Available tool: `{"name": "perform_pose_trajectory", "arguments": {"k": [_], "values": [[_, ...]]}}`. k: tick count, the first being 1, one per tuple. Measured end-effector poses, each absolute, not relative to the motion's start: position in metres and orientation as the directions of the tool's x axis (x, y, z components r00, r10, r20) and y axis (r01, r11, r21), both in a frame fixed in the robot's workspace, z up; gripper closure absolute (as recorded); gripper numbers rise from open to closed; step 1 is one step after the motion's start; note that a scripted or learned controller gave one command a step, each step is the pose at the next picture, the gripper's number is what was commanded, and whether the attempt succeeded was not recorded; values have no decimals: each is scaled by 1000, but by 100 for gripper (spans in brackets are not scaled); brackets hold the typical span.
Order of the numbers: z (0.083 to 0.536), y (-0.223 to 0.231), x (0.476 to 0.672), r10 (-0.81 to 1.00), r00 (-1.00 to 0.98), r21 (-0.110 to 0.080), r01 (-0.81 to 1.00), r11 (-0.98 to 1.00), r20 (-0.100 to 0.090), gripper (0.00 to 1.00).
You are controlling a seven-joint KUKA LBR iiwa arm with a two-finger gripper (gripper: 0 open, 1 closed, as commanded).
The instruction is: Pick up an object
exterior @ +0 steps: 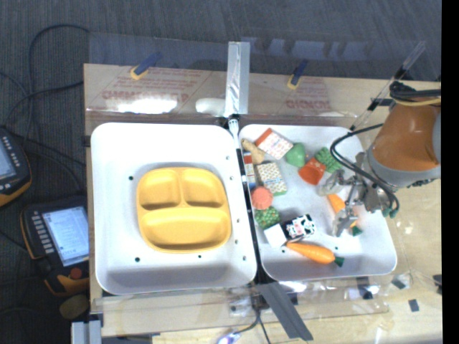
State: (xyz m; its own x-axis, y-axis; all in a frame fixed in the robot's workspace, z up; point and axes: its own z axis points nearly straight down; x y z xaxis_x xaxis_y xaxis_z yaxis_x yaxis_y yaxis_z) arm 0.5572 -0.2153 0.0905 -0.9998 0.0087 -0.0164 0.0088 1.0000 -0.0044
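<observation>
Reaching in from the right of the camera view, the arm [405, 145] hangs its gripper [349, 217] low over the right bin [384, 260], near that bin's right-hand side. Its metal parts blur against the clutter below, so I cannot tell how the tool itself stands, nor whether anything sits within it.

Directly around it lies a small orange piece [336, 203] (possibly a toy food item), seemingly touching or just beside the tool. A toy carrot [313, 251] rests near the bin's front edge, with a black-and-white cow-patterned block [300, 227] just behind it. Further left are a pink ball [262, 197], a checkered packet [270, 175] and a green piece [295, 155], well apart from the tool.

The left bin [115, 264] bears a yellow divided plate [183, 208].

By my judgement, the step in hand is the descent onto a target, most likely the small orange piece. Nothing appears lifted yet. The next move calls for settling squarely over that piece, closing on it, then rising straight without snagging neighbours.
</observation>
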Motion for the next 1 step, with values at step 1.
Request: {"name": "perform_pose_trajectory", "arguments": {"k": [1], "values": [[91,-213,550,54,-998,-3,54,999,-18,0]]}}
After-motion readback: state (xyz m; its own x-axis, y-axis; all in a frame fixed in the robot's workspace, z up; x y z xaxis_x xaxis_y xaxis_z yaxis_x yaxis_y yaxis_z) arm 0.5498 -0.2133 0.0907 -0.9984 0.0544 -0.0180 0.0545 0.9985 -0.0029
